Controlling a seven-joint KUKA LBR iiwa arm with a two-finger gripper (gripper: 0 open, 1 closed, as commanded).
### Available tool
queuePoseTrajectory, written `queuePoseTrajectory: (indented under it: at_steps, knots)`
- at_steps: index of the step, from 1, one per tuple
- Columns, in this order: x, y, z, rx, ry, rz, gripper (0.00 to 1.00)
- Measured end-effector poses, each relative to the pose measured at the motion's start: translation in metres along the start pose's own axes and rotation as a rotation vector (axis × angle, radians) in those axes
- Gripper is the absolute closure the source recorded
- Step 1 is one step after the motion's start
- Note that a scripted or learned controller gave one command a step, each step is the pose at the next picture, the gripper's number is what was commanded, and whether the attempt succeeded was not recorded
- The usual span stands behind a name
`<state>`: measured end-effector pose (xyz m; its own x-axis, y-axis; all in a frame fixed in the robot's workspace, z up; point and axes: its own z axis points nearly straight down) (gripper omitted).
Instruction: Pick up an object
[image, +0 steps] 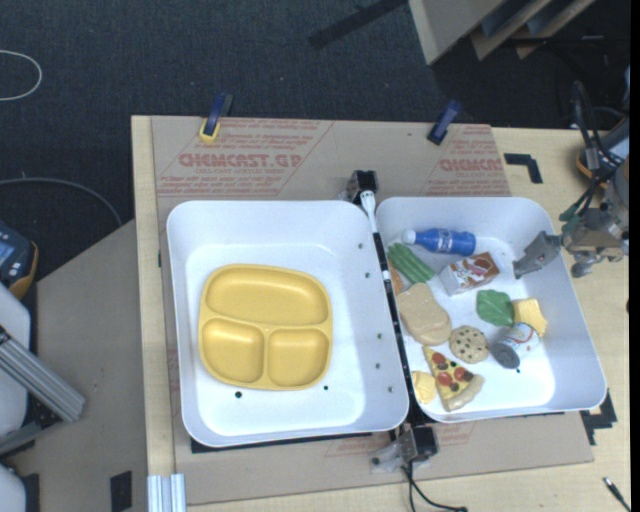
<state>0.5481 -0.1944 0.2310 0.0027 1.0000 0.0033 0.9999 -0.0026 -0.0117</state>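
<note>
White right-hand bin (560, 385), lower right of frame, is seen to hold every toy: blue bottle (441, 240), cookie (468, 344), pizza slice (452, 378). Nothing has been lifted. Tool (540, 254) is noted at the bin's upper right edge, apparently empty; its opening cannot be told.

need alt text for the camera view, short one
A grey robot gripper hovers at the right rim of a white right-hand bin holding toy foods: a blue plastic bottle, a pizza slice, a chocolate-chip cookie. The white left-hand bin holds a yellow divided plate.
</note>
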Motion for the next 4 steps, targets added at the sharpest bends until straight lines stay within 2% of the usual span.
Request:
queuePoseTrajectory:
  at_steps: [1,2,3,4]
  knots:
    - [0.0,0.002,-0.005,-0.011,-0.003,-0.003,0.0]
    - [0.011,0.002,0.045,-0.005,0.0,-0.002,0.0]
    - [0.007,-0.001,0.108,-0.003,0.0,-0.002,0.0]
    - [0.004,0.003,0.142,-0.023,-0.013,-0.002,0.0]
